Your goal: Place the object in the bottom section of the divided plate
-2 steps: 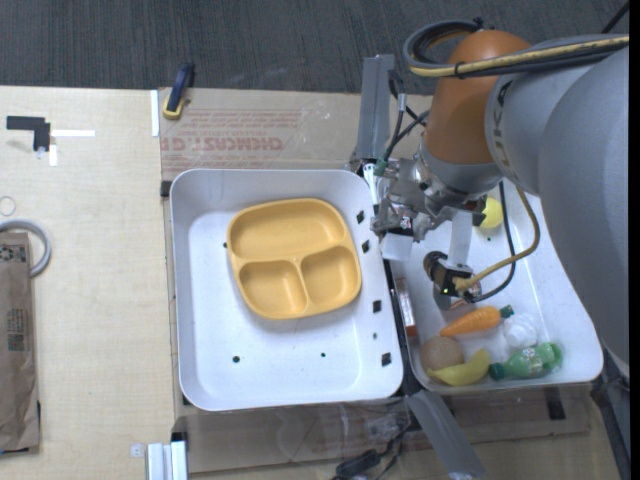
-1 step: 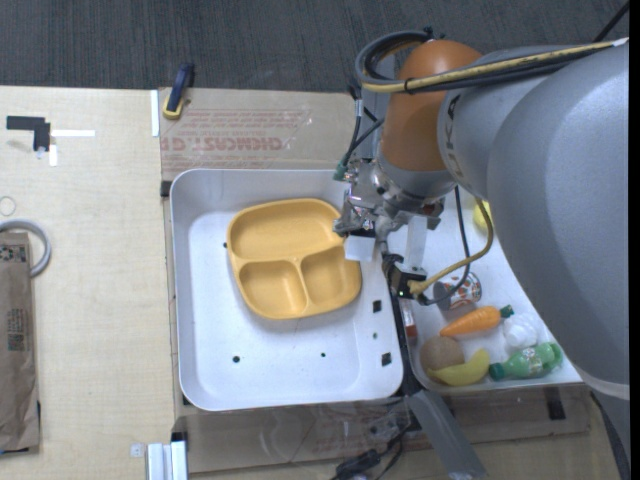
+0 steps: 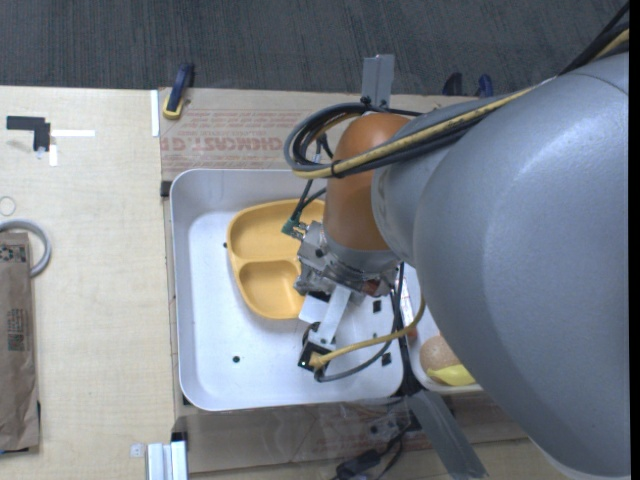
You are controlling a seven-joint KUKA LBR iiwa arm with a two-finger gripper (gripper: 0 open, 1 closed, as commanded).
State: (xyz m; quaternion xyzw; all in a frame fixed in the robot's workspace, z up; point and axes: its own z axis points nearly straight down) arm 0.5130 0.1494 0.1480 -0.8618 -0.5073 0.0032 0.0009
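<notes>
A yellow divided plate (image 3: 262,258) lies in the left white bin (image 3: 205,328), with one section toward the back and one (image 3: 268,290) toward the front. My gripper (image 3: 322,280) hangs below the orange wrist band, over the plate's right side, and the arm hides that part of the plate. I see no object between the gripper and the plate. At the near-left corner of the right bin, a tan round object (image 3: 436,351) and a yellow object (image 3: 456,375) show beside the arm.
The large grey arm covers most of the right bin. A small dark speck (image 3: 236,359) lies on the left bin's floor. A brown paper bag (image 3: 15,338) lies on the bench at far left. A blue and yellow clamp (image 3: 178,90) sits behind the bin.
</notes>
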